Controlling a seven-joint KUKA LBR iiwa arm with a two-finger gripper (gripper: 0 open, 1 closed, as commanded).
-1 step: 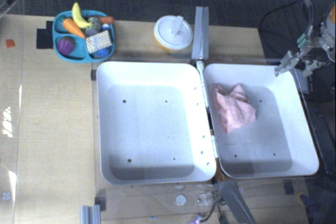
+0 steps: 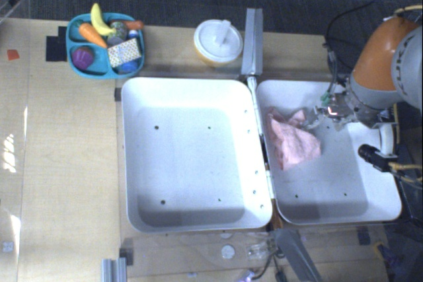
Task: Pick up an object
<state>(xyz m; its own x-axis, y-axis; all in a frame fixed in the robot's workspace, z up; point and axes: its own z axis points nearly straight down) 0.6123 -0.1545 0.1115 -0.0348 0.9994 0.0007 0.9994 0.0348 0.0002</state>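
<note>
Right bin: shallow, white; holds one crumpled pink cloth, lying in its left half, towards the far side, close to the divider between the bins.

Gripper: down in the far part of the right bin, at the far right corner of the pink cloth, touching or just beside it. Cannot tell how the fingers stand.

Arm: grey with orange band, entering from the right.

Left bin: shallow, white, beside the right bin.

Blue divided tray: far left on the bench; contains toy banana, carrot, purple piece and others.

White lidded container: beyond the left bin's far right corner.
</note>
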